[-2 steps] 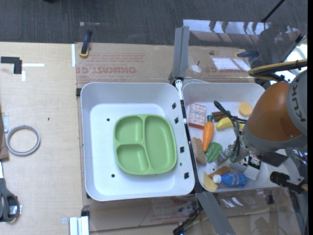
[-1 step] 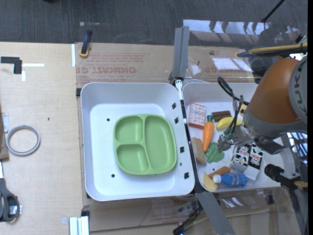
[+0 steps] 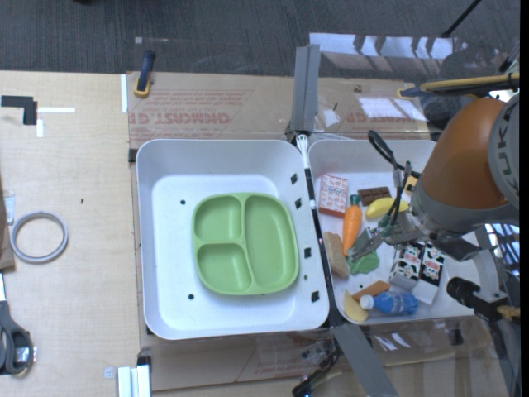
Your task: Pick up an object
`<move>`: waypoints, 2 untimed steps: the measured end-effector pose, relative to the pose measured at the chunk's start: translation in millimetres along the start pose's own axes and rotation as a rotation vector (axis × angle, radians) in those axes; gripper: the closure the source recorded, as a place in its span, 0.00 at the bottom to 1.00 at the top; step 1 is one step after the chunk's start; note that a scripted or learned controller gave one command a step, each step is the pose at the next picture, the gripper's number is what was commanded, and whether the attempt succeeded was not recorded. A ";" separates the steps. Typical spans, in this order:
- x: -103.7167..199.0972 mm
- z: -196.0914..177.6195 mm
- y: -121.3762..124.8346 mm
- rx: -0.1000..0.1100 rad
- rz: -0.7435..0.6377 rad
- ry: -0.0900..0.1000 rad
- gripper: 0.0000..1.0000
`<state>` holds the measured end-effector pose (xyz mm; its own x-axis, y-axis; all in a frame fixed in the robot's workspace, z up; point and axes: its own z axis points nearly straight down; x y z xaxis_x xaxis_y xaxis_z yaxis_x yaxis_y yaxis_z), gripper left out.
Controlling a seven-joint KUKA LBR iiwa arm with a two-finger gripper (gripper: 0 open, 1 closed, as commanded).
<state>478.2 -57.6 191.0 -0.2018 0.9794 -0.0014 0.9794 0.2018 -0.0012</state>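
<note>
The right bin point(image 3: 388, 149) holds several small things: a red and white box point(image 3: 333, 194), an orange carrot point(image 3: 351, 225), a brown bar point(image 3: 374, 195), a yellow banana point(image 3: 379, 208), a green leafy piece point(image 3: 364, 262), a tan bread piece point(image 3: 335, 255), a black and white carton point(image 3: 417, 267), a blue bottle point(image 3: 393, 304) and a pale yellow piece point(image 3: 355, 308). My gripper point(image 3: 376, 240) hangs low in this bin, just right of the carrot and directly above the green piece. The arm's grey and orange wrist point(image 3: 463, 168) covers the bin's right part.
The left bin point(image 3: 165, 246) bears a green divided plate point(image 3: 245, 243). A grey post point(image 3: 304, 89) stands behind the wall between the bins. On the bench to the left lie a tape ring point(image 3: 37, 236) and scissors point(image 3: 12, 350).
</note>
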 end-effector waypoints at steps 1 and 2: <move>-84.7 80.3 47.1 0.001 0.063 0.000 0.00; -101.6 96.4 159.3 0.012 -0.001 0.005 0.00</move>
<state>654.7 -125.1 94.6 -0.2024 0.9793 0.0031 0.9792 0.2024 -0.0132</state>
